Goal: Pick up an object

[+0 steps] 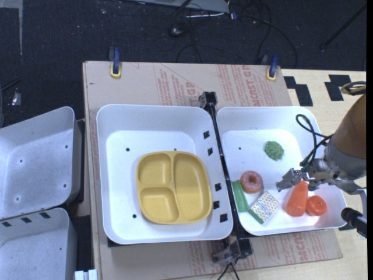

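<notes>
In the right bin (250, 121) lie several small things. An orange carrot-shaped piece (296, 201) stands beside a red ball (316, 206) near the bin's front right. My gripper (298, 179) hangs low at the orange piece's top end, touching or just above it. Further left are a pink-brown donut (252, 181), a patterned white packet (264, 206) and a green stick (239, 196). A green bumpy lump (274, 150) sits toward the back.
The left bin (116, 127) holds a yellow divided plate (173, 186). A black divider with clips (217, 156) runs between the bins. A black cable (309, 134) loops over the right bin's far right corner.
</notes>
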Action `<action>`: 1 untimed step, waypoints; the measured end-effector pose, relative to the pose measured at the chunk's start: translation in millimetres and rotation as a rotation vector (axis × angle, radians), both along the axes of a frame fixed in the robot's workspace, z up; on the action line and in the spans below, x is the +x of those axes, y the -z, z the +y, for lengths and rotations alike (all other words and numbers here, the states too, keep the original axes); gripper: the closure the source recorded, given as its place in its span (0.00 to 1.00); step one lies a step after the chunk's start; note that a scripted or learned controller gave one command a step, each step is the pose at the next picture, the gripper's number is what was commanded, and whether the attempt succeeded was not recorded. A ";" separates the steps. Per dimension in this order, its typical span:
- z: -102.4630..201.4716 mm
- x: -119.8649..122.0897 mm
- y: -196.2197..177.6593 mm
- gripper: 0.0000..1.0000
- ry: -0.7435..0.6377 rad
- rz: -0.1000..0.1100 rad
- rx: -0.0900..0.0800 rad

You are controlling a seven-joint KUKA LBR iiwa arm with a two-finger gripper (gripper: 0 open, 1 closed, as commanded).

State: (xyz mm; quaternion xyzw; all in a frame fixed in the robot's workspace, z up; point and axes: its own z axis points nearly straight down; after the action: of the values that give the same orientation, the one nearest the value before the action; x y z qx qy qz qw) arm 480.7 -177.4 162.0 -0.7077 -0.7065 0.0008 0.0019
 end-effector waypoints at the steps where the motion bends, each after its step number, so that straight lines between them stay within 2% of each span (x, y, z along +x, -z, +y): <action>1: -9.7 8.5 47.1 0.00 0.001 -0.011 -0.007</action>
State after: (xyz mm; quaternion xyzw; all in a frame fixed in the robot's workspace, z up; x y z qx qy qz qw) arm 489.2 -187.1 114.9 -0.7079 -0.7063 -0.0006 -0.0045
